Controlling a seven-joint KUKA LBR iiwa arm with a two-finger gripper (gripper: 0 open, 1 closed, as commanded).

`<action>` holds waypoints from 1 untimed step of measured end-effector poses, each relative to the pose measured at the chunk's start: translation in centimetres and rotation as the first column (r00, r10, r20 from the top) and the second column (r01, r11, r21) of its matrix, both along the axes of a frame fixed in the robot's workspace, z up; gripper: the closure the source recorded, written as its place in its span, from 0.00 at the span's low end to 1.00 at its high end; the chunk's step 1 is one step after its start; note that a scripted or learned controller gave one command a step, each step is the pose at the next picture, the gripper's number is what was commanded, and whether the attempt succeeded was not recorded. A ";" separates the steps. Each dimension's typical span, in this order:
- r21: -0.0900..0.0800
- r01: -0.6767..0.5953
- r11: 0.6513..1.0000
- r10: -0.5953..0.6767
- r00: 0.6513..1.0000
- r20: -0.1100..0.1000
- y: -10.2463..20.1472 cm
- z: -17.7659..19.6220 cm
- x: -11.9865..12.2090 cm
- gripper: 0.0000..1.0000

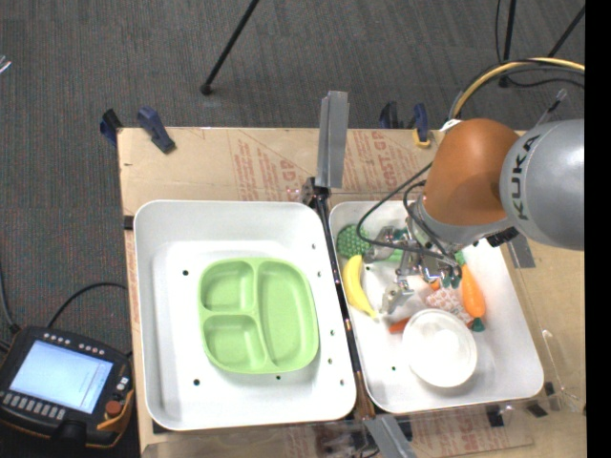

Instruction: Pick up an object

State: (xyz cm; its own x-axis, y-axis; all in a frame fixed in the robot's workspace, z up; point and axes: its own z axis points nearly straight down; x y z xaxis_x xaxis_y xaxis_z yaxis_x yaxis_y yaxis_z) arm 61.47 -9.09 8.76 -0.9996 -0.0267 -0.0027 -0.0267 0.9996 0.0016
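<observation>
My gripper (399, 282) reaches down into the right bin (516, 370) from the grey arm with its orange band. It hangs over the middle of a pile of objects. A yellow banana (358, 286) lies just left of it, and a green textured piece (350, 241) sits at the bin's upper left. An orange carrot (473, 294) and a pale pink item (443, 300) lie just right of the gripper. A white bowl (439, 349) stands in front, with a small red piece (396, 327) at its left rim. The arm hides whatever lies under it.
The left bin (158, 256) holds a light green divided plate (258, 315). A metal post (332, 146) rises between the bins at the back. Blue clamps (153, 127) grip the bench's far edge. A teach pendant (62, 382) lies on the floor at lower left.
</observation>
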 end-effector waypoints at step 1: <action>0.000 -0.115 0.993 0.115 0.993 0.000 0.0 0.1 -3.9 0.00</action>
State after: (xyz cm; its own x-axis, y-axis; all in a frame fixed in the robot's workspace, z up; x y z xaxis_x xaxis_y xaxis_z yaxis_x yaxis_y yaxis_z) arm 57.54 -9.14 8.82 -0.9899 -0.1415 -0.0022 -0.1415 0.9899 0.0013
